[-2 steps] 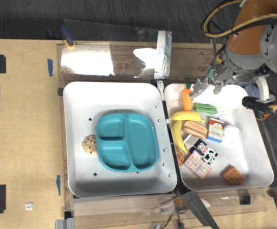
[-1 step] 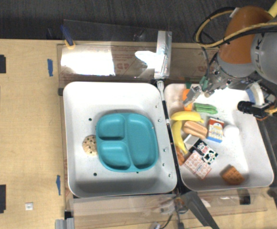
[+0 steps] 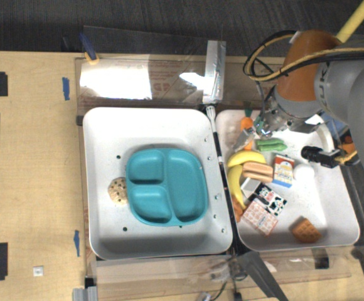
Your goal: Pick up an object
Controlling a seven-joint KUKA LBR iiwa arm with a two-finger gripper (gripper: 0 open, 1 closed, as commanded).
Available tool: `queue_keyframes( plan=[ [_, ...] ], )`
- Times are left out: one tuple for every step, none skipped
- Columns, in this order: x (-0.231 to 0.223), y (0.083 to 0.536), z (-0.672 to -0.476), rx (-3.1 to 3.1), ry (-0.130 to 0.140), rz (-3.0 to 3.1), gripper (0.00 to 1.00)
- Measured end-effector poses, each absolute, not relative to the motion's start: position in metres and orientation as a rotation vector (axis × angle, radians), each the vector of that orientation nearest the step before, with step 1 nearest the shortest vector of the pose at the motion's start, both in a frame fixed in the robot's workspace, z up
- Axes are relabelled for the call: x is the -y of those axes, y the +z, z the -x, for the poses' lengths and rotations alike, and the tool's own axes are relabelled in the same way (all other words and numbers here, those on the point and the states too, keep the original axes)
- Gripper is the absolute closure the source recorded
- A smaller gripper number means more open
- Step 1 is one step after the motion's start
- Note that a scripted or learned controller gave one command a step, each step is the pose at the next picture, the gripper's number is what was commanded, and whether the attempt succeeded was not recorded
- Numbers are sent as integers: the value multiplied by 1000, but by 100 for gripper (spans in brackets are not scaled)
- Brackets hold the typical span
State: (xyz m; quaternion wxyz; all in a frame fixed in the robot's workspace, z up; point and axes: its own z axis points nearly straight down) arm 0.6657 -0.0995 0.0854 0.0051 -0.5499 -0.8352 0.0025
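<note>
Grey end effector, its grip state impossible to tell, hovers upper right above the right bin's clutter, where the green object just below seems best taken squarely, clear of the banana

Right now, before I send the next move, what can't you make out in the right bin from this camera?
- Gripper: too small and blurred in the camera view, under the wrist, to tell whether it grips anything.
- Orange item beside it: partly covered by the gripper, shape unclear.
- Right bin: its top right corner is covered by the arm.
- Small carton: print too small to read.
</note>
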Motion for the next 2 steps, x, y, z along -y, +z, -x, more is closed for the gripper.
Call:
queue_keyframes(
  plan=[
    [99,94,-668,2622,2,1725,100],
    [15,183,-668,2381,-2,2052,100]
  ],
)
